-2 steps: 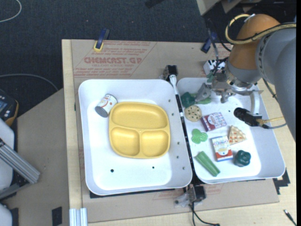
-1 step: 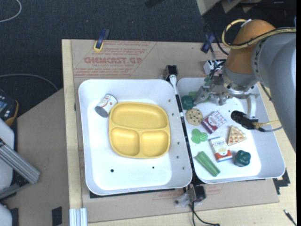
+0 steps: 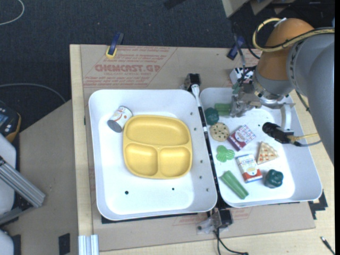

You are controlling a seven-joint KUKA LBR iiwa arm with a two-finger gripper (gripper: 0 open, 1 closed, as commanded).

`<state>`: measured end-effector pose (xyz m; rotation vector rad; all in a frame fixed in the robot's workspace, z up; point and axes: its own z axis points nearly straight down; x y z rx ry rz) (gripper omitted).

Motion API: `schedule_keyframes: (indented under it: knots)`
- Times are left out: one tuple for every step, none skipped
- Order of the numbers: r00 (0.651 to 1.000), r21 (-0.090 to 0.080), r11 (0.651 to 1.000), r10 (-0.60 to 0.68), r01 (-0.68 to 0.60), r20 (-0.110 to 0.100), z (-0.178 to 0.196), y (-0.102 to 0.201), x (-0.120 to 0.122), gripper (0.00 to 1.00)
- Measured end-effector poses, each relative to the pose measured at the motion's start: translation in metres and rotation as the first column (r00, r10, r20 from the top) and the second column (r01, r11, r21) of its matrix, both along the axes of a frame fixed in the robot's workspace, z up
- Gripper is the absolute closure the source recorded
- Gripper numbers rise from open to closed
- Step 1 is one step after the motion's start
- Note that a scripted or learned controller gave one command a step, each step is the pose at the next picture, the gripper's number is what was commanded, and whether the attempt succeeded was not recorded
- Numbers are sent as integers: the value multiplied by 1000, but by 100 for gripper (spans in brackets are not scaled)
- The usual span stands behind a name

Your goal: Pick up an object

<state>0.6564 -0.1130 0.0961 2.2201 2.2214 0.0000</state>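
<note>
Reaching in from the right, the arm (image 3: pixel 297 47) hung over the far end of the right bin (image 3: pixel 305 166), its gripper (image 3: pixel 240 106) low above the bin's far left corner. Whether its fingers were wide or narrow could not be told. Just beside it lay a green cup (image 3: pixel 212 115) on its side, with a cookie (image 3: pixel 219 132) a little nearer. Farther toward the near edge sat a red packet (image 3: pixel 243 136), a pizza slice (image 3: pixel 266 153), a small carton (image 3: pixel 248 167), a green leaf piece (image 3: pixel 224 154), a green stick (image 3: pixel 234 184) and a dark green pepper (image 3: pixel 273 178). The left bin (image 3: pixel 103 158) held a yellow divided plate (image 3: pixel 157 146) and a small can (image 3: pixel 119 118) lying by its far left corner.
</note>
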Motion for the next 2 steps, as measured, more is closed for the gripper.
schedule_keyframes:
  knots:
    - [1000, -1, 1000, 1, -1, 6, 62, 4, 6, 100]
    - [1000, -1, 1000, 1, -1, 7, 107, 4, 11, 100]
